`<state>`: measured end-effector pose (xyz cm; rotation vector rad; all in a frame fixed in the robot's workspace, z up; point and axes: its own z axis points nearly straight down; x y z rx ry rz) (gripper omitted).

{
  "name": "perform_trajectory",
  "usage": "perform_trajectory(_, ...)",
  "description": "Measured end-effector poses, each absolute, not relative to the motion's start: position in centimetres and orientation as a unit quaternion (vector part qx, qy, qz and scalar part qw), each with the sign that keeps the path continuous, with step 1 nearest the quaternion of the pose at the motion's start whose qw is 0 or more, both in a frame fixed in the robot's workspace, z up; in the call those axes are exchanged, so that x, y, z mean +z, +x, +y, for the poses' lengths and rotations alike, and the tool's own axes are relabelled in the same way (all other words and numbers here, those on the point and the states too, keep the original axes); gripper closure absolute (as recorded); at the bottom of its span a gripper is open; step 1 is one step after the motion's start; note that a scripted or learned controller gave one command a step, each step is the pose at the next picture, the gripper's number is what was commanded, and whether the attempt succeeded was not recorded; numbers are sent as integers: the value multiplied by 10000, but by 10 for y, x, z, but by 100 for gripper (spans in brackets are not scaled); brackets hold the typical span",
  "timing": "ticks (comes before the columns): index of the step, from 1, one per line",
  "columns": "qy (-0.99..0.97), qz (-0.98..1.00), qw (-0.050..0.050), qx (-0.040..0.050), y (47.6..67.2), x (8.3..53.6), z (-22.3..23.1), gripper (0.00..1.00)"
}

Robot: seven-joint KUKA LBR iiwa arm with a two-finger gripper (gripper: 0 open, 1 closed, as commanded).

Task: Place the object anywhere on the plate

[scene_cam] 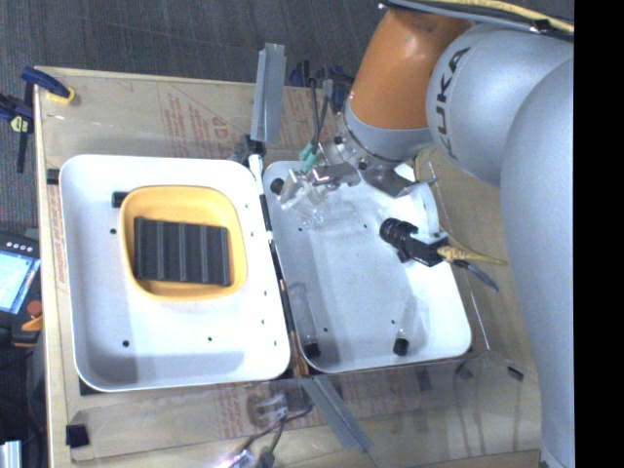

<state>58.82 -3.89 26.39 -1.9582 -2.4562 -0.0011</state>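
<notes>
1. Two-finger gripper [300,185] hovers at the far left corner of the right shallow white bin [361,305]; whether open or closed, cannot tell.
2. Dark ribbed rectangular block [183,252] lies mid-plate on the yellow rounded plate [185,201], left white bin [97,330].
3. Risk: another pick attempt could drag the block off.

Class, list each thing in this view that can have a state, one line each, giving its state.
dark ribbed block: lying flat on the plate, apart from the gripper.
yellow plate: sitting in the left bin, bearing the block.
left bin: holding the plate.
gripper: over the right bin's far left corner.
right bin: under the gripper.
</notes>
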Motion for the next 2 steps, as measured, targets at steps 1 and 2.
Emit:
perform_trajectory(1, -5721, -8202, 22, 12, 617, 190, 9, 100)
perform_trajectory(2, -5721, -8202, 19, 14, 617, 190, 9, 0)
